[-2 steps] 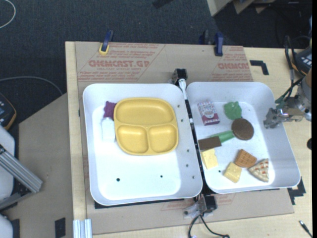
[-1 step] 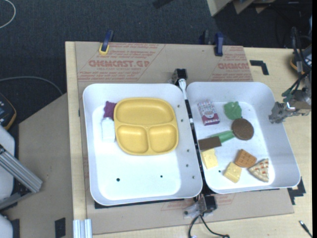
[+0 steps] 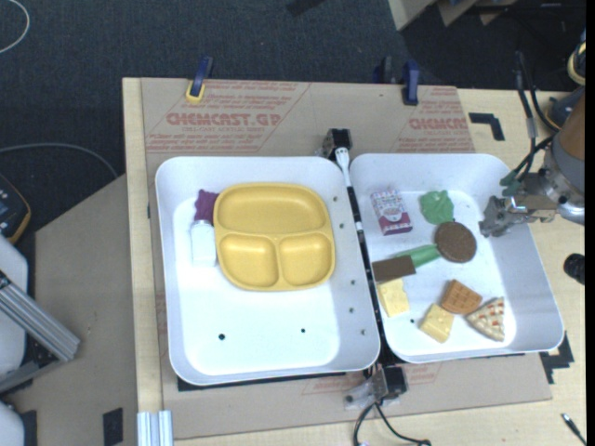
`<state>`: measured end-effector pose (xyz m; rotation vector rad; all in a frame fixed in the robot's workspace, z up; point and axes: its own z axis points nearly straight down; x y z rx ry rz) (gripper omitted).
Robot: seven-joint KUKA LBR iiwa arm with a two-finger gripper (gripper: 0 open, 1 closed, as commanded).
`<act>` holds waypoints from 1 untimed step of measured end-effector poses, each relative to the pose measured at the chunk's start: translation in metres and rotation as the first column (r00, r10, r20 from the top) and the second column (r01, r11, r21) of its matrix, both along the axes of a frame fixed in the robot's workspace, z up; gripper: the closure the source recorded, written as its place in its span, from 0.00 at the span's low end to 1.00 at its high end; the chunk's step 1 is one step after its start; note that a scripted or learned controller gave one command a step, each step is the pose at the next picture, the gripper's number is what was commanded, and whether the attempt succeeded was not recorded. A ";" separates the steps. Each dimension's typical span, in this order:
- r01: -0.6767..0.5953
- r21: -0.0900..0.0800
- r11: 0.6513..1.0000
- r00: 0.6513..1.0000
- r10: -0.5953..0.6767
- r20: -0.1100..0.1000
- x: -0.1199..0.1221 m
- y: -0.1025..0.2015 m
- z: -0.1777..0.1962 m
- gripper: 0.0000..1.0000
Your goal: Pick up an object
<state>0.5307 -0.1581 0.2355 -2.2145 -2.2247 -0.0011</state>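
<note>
Food pieces crowd the right bin point(image 3: 530, 277) near its front rim: pizza slice point(image 3: 488, 318), waffle point(image 3: 459, 296), cheese cubes point(image 3: 437, 322). Brown cookie point(image 3: 456, 242) lies flat mid-bin, round, no long axis. Gripper point(image 3: 491, 219) hovers just right of it, near the far-right wall; finger spread cannot be told.

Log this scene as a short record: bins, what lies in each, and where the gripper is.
left bin: yellow tray, white bottle at its left
right bin: red packet, green toy, brown disc, brown bar, cheese, waffle, pizza slice
gripper: above the right bin's right side, right of the brown disc
held: nothing seen between the fingers
</note>
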 end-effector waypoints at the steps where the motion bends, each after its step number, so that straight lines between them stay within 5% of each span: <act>1: -0.002 0.001 1.000 1.000 0.002 0.000 -0.009 0.057 0.006 1.00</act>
